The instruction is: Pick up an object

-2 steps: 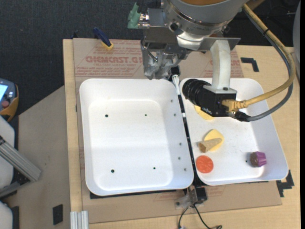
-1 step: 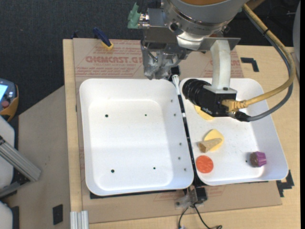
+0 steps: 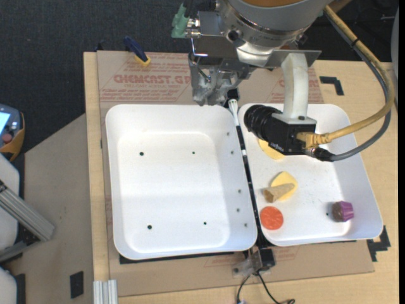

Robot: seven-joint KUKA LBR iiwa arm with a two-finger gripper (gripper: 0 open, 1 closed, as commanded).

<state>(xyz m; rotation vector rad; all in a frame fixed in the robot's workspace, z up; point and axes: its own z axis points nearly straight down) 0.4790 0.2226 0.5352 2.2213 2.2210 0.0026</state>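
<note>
You look down on two shallow white bins side by side on the counter. The left bin has bare white floor with a few small dark dots. The arm reaches in from the top right, its grey body hanging over the back rims of both bins. The jaws sit at the back edge where the two bins meet; you cannot tell from here whether they are open or closed. In the right bin, a yellow wedge lies well in front of the jaws, an orange disc just in front of it, and a small purple object sits near the right wall.
</note>
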